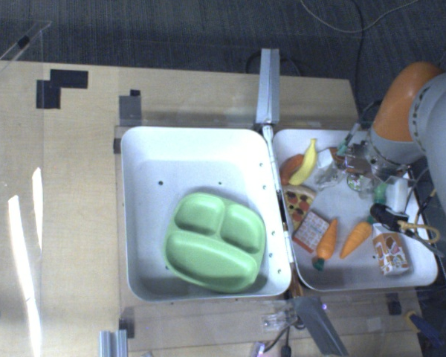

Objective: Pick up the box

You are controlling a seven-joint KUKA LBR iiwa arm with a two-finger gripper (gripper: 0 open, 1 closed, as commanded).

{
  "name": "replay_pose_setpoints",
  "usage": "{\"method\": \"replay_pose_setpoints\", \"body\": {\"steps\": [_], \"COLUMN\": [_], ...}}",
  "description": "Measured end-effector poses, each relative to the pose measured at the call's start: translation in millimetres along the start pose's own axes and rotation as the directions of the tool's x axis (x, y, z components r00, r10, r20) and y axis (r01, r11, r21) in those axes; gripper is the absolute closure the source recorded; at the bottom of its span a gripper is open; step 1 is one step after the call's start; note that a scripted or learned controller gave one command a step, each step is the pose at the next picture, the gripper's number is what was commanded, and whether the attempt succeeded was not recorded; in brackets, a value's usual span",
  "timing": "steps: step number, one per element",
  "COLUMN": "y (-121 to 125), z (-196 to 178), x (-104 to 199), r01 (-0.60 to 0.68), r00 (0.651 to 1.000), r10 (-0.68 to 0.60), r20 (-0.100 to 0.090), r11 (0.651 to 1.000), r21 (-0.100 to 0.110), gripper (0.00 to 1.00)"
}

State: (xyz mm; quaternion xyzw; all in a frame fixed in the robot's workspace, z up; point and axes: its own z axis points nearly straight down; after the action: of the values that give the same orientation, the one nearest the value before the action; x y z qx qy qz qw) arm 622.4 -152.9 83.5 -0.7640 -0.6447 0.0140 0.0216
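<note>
Box (390, 253) in right bin (431, 274) (print unreadable), gripper (354, 163) near banana (305, 162), grip state unclear

A single fixed camera looks down from above the bench (74, 222) at a slant; it stands far enough off to take in both white bins whole; the left bin (145, 162) sits near the picture's middle, the right bin (424, 274) just beside it toward the right edge; dark carpet (134, 13) lies beyond the left bin, along the top.
</note>
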Motion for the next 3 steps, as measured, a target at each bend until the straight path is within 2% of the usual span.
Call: {"method": "replay_pose_setpoints", "body": {"steps": [1, 2, 3], "y": [-6, -4, 20], "z": [-3, -14, -6], "x": [-35, -35, -33], "r01": [-0.101, -0.093, 0.010], "r00": [0.995, 0.996, 1.000], "r10": [0.100, 0.093, -0.010], "r20": [-0.010, -0.007, -0.012], "r11": [0.994, 0.994, 1.000], "r21": [-0.048, -0.056, 0.009], "gripper": [0.00, 1.00, 1.00]}}
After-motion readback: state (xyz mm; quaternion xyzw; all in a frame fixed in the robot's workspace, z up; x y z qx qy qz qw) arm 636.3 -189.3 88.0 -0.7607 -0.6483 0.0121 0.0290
